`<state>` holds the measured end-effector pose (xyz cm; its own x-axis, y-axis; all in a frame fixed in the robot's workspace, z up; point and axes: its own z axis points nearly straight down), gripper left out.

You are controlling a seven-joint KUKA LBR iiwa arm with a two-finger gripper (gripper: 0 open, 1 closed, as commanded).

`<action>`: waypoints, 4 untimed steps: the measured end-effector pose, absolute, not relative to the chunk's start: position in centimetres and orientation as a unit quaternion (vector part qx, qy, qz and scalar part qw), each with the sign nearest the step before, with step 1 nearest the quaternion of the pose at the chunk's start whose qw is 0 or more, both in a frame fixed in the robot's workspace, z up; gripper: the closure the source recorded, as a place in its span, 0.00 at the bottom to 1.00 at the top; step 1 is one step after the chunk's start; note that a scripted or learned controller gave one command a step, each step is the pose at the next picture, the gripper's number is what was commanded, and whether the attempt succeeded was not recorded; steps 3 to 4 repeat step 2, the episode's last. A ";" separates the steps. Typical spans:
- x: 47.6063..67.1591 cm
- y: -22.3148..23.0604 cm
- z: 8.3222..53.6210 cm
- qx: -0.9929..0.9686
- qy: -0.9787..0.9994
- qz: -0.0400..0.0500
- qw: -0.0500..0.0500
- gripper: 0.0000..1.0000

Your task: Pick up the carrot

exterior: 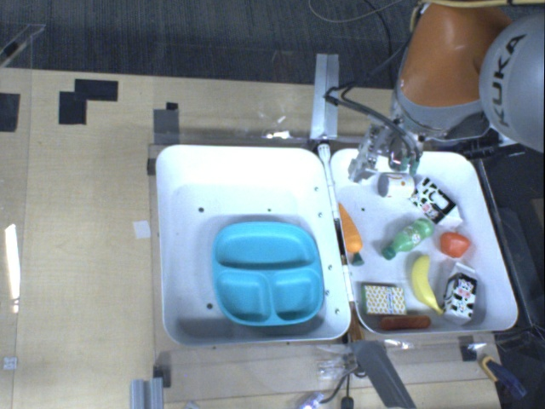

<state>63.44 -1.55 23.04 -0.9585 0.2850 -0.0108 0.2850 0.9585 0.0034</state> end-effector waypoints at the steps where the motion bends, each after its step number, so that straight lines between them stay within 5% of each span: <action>1: 58.0 2.8 18.6 0.169 0.986 0.001 0.003 1.00; 2: 66.4 -2.5 21.6 0.207 0.978 0.001 0.005 1.00; 4: 66.4 -2.5 21.6 0.207 0.978 0.001 0.005 1.00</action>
